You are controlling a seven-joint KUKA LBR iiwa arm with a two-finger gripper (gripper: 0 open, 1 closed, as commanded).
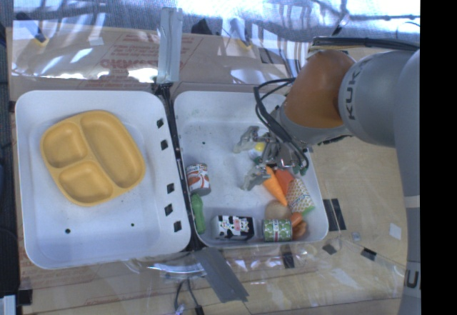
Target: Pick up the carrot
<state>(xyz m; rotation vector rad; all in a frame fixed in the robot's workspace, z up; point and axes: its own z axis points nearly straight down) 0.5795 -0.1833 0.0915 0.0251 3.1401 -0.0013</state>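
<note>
Over the right bin [214, 110], the gripper [252, 158] hangs low with its 2 fingers spread, nothing between them. Just beside its lower finger lies the carrot [276, 186], tilted, touching a patterned cone-shaped item [300, 196]. Along the bin's near wall sit a small can [198, 178], a green piece [198, 211] and 2 packets. A yellow divided plate [91, 156] rests in the left bin [43, 235].

The bench [357, 163] is bearing two shallow white bins side by side. The left bin [28, 185] is sitting just beside the right bin [214, 103], their edges touching. Flattened cardboard [107, 56] is lying behind the left bin.
</note>
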